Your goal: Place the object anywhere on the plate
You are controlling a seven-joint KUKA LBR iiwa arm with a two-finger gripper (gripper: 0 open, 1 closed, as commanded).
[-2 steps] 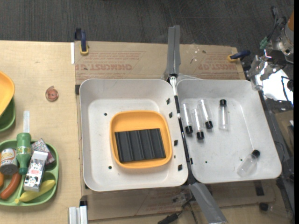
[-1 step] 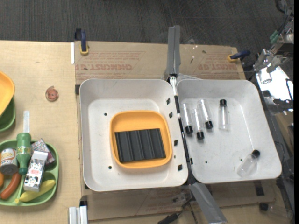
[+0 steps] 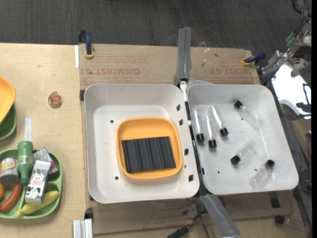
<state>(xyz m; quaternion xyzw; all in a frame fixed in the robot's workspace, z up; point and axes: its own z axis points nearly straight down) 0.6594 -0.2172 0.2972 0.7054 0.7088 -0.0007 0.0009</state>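
Observation:
An orange plate [image 3: 148, 124] with rounded corners lies in the middle of the left white bin [image 3: 99, 133]. A dark grey ridged slab [image 3: 148, 153] rests flat on the plate and covers most of its floor. In the right white bin [image 3: 280, 133] lie several clear vials with black caps. Three of them are side by side near the bin's left wall [image 3: 210, 131]. One is at the upper right [image 3: 246, 112], and two lie toward the lower right [image 3: 242, 153] [image 3: 261, 173].
Both bins sit on a cardboard sheet [image 3: 133, 68] held by clamps [image 3: 88, 46] at the back. On the wooden bench to the left stand a green tray of toy food [image 3: 29, 182], an orange bowl [image 3: 5, 103] and a small pink disc [image 3: 55, 99].

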